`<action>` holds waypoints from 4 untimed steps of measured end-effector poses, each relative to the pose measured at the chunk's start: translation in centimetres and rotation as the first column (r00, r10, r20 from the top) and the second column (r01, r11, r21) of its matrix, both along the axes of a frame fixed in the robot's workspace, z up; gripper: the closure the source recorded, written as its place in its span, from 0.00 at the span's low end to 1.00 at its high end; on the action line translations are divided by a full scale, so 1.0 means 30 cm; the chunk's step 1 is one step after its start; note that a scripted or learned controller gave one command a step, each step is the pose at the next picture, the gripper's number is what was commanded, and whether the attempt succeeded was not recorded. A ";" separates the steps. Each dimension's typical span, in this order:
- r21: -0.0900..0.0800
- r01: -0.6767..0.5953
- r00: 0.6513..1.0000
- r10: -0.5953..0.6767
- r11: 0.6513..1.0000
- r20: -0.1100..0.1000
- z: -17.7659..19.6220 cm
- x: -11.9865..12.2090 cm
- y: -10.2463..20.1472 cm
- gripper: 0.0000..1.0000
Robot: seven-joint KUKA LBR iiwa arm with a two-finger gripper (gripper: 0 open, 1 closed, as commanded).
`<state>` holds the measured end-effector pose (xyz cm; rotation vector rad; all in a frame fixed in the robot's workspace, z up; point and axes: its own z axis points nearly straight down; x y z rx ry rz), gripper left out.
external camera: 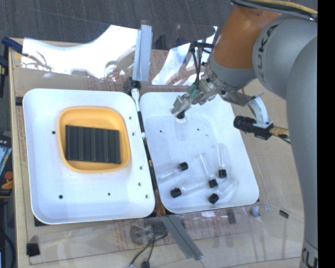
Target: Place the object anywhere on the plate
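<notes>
Because the clear black-capped vials (196, 178) lie loose in the lower part of the right bin (156, 110), away from the yellow plate (92, 119) at centre left, the end effector (180, 109) hovers above them, its grip impossible to tell.

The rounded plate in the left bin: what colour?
Yellow plate with a dark ribbed centre, seen in the camera view.

Dark ribbed floor (72, 4) beyond a wooden bench (17, 149), crumpled clear plastic sheet (84, 52) behind.
</notes>
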<state>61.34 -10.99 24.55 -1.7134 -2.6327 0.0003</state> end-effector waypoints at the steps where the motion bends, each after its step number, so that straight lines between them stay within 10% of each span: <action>1: 0.001 -0.116 0.993 0.116 0.993 -0.003 -0.182 -0.058 0.135 1.00; 2: 0.001 -0.116 0.993 0.116 0.993 -0.002 -0.181 -0.057 0.134 0.00; 3: 0.001 -0.111 0.994 0.111 0.994 0.001 -0.146 0.106 0.232 0.00; 4: 0.000 -0.416 0.909 0.416 0.909 -0.001 -0.175 0.090 0.090 0.00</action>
